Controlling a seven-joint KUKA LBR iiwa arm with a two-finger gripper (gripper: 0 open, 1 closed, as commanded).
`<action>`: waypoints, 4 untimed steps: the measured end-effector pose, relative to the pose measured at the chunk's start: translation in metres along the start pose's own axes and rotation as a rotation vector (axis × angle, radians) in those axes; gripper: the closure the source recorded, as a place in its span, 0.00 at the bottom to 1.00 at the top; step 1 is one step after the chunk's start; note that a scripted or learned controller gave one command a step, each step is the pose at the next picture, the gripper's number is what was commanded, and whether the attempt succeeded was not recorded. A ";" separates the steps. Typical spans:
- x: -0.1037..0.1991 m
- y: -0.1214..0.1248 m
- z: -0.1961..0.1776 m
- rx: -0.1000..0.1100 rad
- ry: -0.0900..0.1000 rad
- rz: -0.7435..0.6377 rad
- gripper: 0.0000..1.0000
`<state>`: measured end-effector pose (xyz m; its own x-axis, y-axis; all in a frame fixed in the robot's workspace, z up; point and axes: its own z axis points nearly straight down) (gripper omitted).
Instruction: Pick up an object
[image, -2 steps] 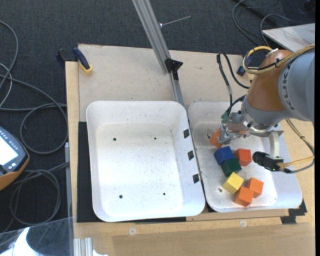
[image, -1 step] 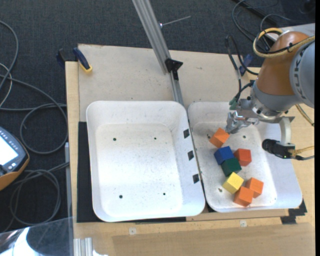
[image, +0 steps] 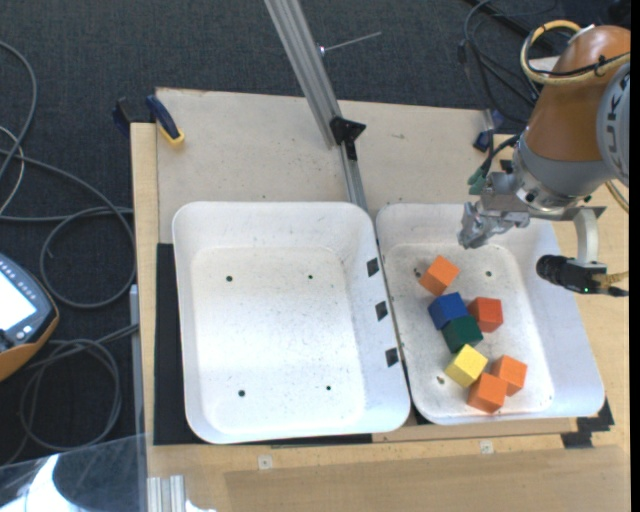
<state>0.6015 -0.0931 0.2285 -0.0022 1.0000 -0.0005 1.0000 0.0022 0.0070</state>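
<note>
Several small blocks lie in the right bin (image: 560, 345): an orange block (image: 439, 274) nearest the back, a blue one (image: 447, 309), a red-orange one (image: 488, 313), a dark green one (image: 463, 332), a yellow one (image: 466, 365), and two orange ones (image: 508, 373) (image: 487, 392) at the front. My gripper (image: 474, 236) hangs over the back of the right bin, just above and to the right of the rear orange block. I see nothing between its fingers.
The left bin (image: 200, 300) sits beside the right one. A slanted metal pole (image: 318, 85) rises from the bench behind the bins. A yellow-and-blue clamp (image: 165, 120) grips the bench's back left corner. Cables lie on the dark floor at left.
</note>
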 end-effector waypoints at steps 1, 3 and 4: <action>0.000 0.002 -0.049 0.000 0.000 0.001 1.00; 0.116 0.020 -0.054 0.005 0.003 -0.005 1.00; 0.164 0.020 -0.036 0.010 0.003 -0.003 1.00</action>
